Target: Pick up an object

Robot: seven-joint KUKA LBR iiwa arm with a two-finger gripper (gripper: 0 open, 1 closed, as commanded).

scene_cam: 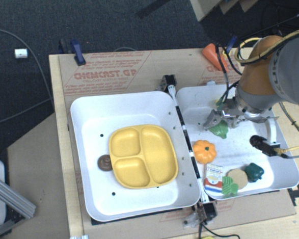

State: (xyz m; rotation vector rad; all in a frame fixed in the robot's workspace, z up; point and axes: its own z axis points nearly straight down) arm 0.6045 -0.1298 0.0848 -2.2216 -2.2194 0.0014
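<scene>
My gripper (221,121) is down in the back part of the right bin (291,170), open. A small green object (220,131) lies right under it, poking out on the near side; I cannot tell whether the fingers touch it. An orange pumpkin-shaped toy (204,151) lies just in front and to the left. Near the front wall are a white, red and blue packet (213,178), a green leafy piece (229,186), a tan disc (237,176) and a dark teal object (254,171).
The left bin (83,121) holds a yellow divided plate (142,156), with a brown round object (104,162) at its left edge. A black divider (184,134) runs between the bins. An orange object (212,56) lies on the bench behind the right bin.
</scene>
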